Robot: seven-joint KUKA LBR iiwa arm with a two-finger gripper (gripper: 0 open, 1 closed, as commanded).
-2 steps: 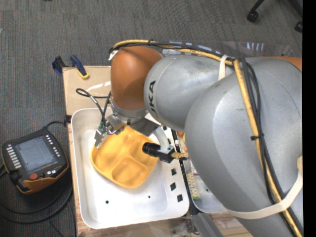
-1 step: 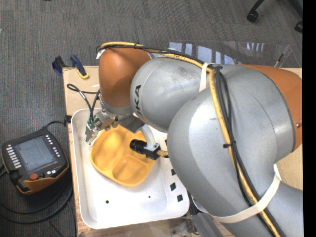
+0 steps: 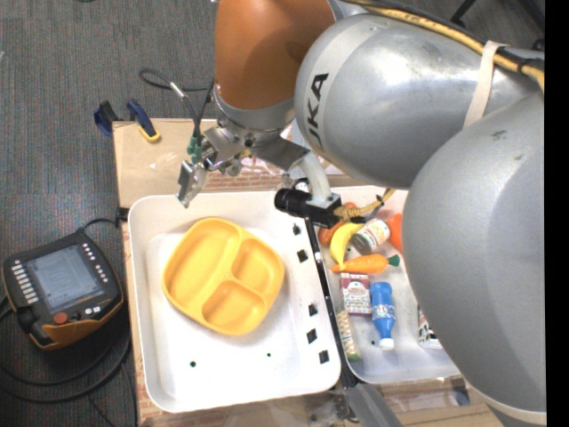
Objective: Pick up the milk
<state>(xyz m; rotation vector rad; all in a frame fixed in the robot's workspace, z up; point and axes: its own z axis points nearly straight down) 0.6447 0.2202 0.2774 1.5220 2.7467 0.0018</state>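
Observation:
In the right bin (image 3: pixel 391 372), a white carton with dark print (image 3: pixel 425 326) looks like the milk; it peeks out from under the arm's big grey link, mostly hidden. Left of it lie a blue bottle with a white cap (image 3: pixel 382 314) and a small red-and-white box (image 3: pixel 356 294). My gripper (image 3: pixel 187 187) hangs over the far left corner of the left bin (image 3: pixel 160 363), well away from the right bin, pointing down. Nothing shows beneath it.
A yellow divided plate (image 3: pixel 224 276) lies in the middle of the left bin. A banana (image 3: pixel 342 241), a carrot (image 3: pixel 366 263) and a small jar (image 3: pixel 375 232) crowd the right bin's far end. A teach pendant (image 3: pixel 58 285) sits on the floor at left.

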